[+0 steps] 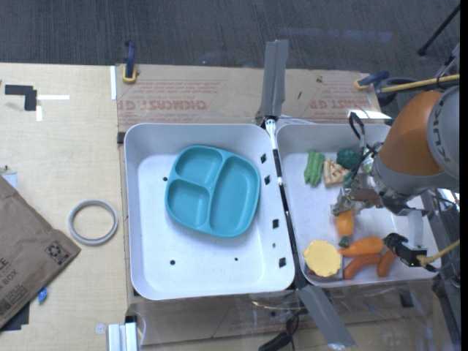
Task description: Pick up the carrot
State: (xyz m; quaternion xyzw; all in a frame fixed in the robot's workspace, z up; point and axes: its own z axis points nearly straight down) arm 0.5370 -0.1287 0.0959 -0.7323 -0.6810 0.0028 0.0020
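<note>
The carrot (363, 246) is a long orange piece lying crosswise near the front of the right bin (296, 196). A shorter orange piece (345, 224) lies just behind it. My gripper (342, 208) reaches down into the right bin from the right. Its tip is directly over the near end of the short orange piece, up and to the left of the carrot. The arm's orange band (409, 141) hangs over the bin's right side and hides part of it.
Also in the right bin are a yellow round food (322, 258), two brown-orange sausages (358, 266), a green bean pod (314, 167), a waffle-like piece (335, 172) and a dark green item (349, 156). The left bin (146, 218) holds a blue divided plate (213, 191). A tape ring (93, 221) lies on the bench.
</note>
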